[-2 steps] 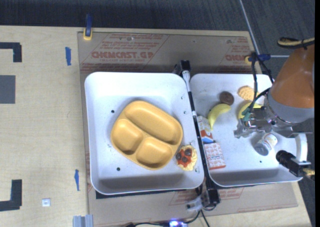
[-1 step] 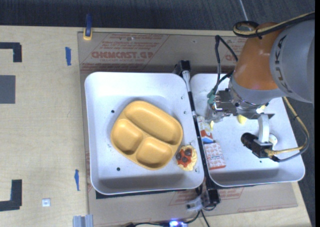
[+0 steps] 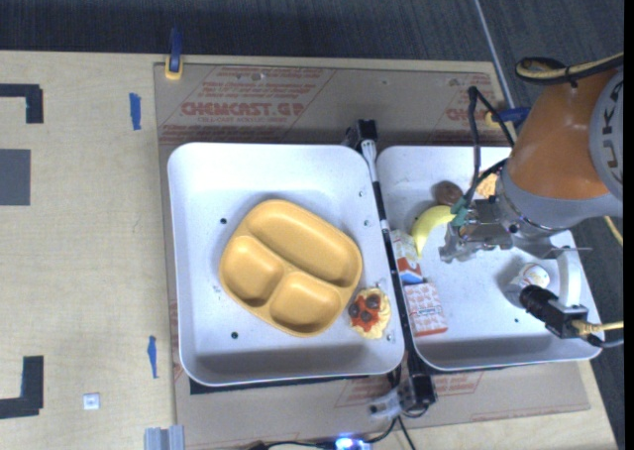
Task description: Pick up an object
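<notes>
Tool (image 3: 464, 240) hovered beside yellow banana (image 3: 430, 224) in right bin (image 3: 495, 351); opening unreadable. Banana looked light, smooth, bruisable; best gripped mid-body, gently.

My grey arm with its orange band (image 3: 570, 156) ran off the right edge. It hid part of the right white bin (image 3: 475, 339). My pincer (image 3: 466, 238) was too cluttered to read, and it partly covered a small brown object (image 3: 448, 192).
</notes>
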`<state>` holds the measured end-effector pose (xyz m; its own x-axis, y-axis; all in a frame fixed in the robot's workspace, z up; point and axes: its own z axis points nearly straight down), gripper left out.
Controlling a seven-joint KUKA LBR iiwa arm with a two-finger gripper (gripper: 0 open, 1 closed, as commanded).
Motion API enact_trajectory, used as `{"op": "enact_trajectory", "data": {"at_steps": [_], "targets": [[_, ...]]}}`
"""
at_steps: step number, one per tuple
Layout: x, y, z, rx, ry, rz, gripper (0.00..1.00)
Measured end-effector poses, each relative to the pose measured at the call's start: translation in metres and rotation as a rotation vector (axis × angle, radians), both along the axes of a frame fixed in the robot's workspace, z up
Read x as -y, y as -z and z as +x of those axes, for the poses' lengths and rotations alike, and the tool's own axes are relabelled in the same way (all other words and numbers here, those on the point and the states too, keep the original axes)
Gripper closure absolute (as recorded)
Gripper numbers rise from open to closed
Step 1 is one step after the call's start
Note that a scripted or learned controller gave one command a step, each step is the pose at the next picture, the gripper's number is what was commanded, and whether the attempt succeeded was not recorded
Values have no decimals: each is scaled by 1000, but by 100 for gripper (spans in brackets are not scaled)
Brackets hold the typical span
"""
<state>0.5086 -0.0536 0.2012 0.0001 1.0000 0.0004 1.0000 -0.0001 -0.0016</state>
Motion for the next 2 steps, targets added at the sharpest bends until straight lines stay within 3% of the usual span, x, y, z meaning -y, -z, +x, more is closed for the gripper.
{"op": "enact_trajectory", "data": {"at_steps": [1, 2], "targets": [[72, 35, -29, 2, 1, 0, 100], [-16, 17, -6, 4, -2, 0, 100]]}}
